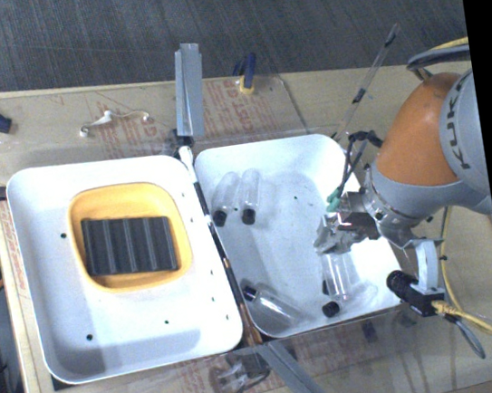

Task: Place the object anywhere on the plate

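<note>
In the right bin [290,152], near its right wall, the gripper [337,240] hung low over a clear bottle [338,280] with a black cap, which lay on the floor just under and in front of the metal fingertips; whether the claw was spread or pressed together could not be told, since the wrist hid it and the bottle's glassy body blurred into the white floor, and nothing showed the bottle pinched. The arm [422,151], grey with a broad orange band, leaned in from the right, probably so the claw could come down on the bottle. Three more clear bottles lay in that bin: a pair [237,194] side by side at the upper left, black caps toward the middle, and one [271,304] slanted in the lower left corner. All looked smooth, round and likely to roll or slip. In the left bin [41,267] sat the plate [122,196], a yellow rounded-square dish with a raised rim, bearing a dark ribbed slab [130,245] at its centre. The bottle was well apart from the plate, so the placing was judged not yet begun
</note>
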Motion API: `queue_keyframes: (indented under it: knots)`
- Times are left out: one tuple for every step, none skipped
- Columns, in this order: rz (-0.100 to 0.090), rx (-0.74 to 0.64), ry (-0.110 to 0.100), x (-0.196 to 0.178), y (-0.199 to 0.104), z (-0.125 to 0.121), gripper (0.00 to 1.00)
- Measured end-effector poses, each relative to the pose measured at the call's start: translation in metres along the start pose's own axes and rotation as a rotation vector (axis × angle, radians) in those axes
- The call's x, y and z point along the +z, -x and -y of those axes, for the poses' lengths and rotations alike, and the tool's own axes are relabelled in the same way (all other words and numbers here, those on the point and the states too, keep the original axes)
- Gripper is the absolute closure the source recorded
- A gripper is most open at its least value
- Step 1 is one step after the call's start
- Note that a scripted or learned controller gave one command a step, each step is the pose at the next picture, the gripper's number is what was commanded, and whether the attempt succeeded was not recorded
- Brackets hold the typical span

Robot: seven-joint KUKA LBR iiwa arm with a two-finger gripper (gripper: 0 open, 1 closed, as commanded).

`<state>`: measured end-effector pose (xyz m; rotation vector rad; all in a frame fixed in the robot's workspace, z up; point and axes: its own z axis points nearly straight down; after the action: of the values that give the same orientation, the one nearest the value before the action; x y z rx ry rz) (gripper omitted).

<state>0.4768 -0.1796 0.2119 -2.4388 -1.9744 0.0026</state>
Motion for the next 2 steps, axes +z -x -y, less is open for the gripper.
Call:
queue_keyframes:
  knots:
    - [0.002, -0.276, 0.003, -0.044, -0.057, 0.012, 1.00]
    - [0.001, -0.514, -0.002, -0.001, -0.135, -0.024, 1.00]
